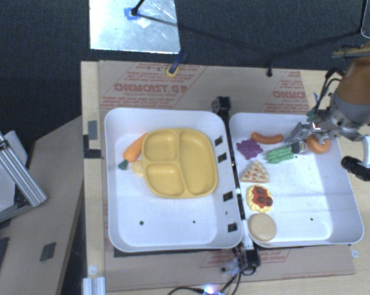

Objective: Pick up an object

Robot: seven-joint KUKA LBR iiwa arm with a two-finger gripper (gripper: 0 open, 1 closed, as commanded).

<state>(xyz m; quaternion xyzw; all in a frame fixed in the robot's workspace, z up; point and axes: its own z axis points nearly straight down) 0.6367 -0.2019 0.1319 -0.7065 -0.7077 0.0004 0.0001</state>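
Observation:
My gripper (300, 140) hangs low over the far part of the right bin (338, 226), reaching in from the right. Its tip is right at the right end of a green pod-shaped toy (278, 155); whether it touches the toy I cannot tell. An orange ring-shaped toy (320, 145) lies just behind the gripper, partly covered by it. To the left of the gripper lie an orange sausage (266, 138) and a purple grape bunch (248, 148). Nearer the front are a pizza slice (255, 173), a small round pizza (259, 198) and a tan bun (262, 227).
The left bin (120, 226) holds a yellow divided plate (176, 163), with a carrot (133, 148) and a small pale piece (137, 168) at its left side. A black divider (231, 165) runs between the bins. The right bin's front right floor is bare.

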